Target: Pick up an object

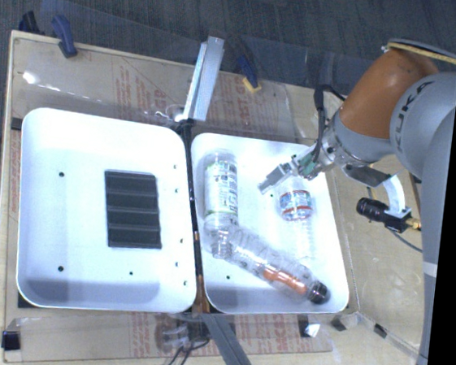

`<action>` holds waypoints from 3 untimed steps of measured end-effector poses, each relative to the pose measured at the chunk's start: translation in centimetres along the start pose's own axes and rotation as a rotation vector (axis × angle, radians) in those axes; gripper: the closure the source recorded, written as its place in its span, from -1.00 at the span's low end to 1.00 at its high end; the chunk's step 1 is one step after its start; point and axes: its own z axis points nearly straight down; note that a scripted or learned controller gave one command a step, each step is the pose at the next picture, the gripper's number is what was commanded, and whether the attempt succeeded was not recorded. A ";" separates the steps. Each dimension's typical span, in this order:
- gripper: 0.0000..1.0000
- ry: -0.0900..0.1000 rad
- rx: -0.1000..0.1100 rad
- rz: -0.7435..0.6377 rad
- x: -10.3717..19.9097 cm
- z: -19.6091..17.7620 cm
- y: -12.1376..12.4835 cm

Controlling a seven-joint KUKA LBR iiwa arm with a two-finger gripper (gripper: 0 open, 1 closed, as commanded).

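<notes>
Capped bottle (271, 270) against right bin's (334, 255) front wall

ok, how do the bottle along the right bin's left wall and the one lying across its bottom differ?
The left-wall bottle lies roughly lengthwise along the divider; the bottom bottle lies slanted toward the bin's lower right corner. The left-wall bottle carries a white-and-green label; the bottom bottle shows orange inside and ends in a dark cap. Both are clear plastic, lying on their sides in the right bin, meeting near the lower left.

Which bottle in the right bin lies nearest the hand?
The small bottle with the red-and-white label, just below the hand; the other two lie further left and lower.
</notes>
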 end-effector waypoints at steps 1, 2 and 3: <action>-1.00 0.001 -0.001 -0.017 -0.2 -2.1 0.3; -1.00 -0.001 -0.001 -0.087 1.2 -7.2 -2.0; -1.00 0.003 0.002 -0.194 0.6 -2.9 -0.7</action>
